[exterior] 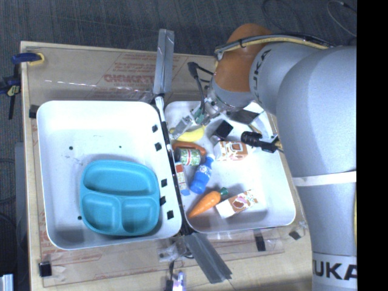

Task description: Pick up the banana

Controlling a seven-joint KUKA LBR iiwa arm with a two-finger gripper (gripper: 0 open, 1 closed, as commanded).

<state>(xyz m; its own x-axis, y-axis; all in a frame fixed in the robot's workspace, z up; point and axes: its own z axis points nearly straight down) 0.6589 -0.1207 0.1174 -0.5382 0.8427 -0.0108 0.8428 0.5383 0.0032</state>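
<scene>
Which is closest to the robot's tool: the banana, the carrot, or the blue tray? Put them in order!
From the tool:
1. Banana, right bin, just under it.
2. Carrot, right bin, near the front edge.
3. Blue tray, in the left bin.

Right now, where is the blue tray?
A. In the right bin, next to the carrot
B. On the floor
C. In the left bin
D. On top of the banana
C. The blue tray lies flat in the left bin, while the carrot and the banana are over in the right bin.
</scene>
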